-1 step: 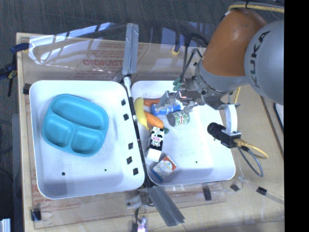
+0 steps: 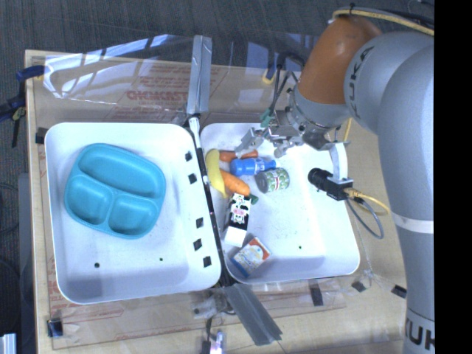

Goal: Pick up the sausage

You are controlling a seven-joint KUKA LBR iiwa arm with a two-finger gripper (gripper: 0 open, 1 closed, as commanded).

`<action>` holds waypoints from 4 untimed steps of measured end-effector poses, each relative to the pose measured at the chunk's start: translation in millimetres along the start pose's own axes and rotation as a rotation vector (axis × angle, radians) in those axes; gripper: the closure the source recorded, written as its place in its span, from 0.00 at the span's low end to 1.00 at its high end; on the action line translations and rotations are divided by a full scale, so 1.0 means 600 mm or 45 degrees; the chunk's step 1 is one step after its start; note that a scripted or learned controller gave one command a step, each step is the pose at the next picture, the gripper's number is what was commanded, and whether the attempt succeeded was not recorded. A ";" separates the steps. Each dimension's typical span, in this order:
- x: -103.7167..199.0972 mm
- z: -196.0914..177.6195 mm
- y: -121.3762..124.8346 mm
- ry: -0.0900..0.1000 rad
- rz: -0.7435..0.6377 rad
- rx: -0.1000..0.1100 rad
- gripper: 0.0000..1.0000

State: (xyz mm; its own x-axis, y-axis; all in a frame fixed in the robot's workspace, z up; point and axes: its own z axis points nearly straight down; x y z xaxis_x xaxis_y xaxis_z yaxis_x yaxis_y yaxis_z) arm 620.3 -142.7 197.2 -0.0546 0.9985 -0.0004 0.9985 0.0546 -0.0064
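The gripper [image 2: 270, 137] is seen low over the far end of the right bin [image 2: 324, 234]; whether it is apart or together cannot be told. The sausage [image 2: 245, 155] lies just beside it at 8 o'clock, apart from it. Crowded against the sausage at 6 o'clock are one blue bottle [image 2: 251, 167], one banana [image 2: 214, 172] and one green can [image 2: 273, 180]. One blue plate [image 2: 114, 190] is held in the left bin [image 2: 74, 271].

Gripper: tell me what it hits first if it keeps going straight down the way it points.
Probably the orange sausage at the far end of the right bin, or the blue bottle beside it. The gripper hangs just over both; depth is unclear from above.
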 end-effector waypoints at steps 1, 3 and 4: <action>-0.045 0.160 0.055 0.002 0.003 -0.005 0.00; 0.002 0.166 0.060 -0.026 -0.116 -0.008 0.00; -0.020 0.175 0.060 -0.003 -0.182 -0.002 0.00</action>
State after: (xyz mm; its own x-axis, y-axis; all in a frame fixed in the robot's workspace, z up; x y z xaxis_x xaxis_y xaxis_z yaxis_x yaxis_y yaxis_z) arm 656.1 -152.5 92.3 -0.1960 0.9806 -0.0023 0.9806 0.1960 -0.0049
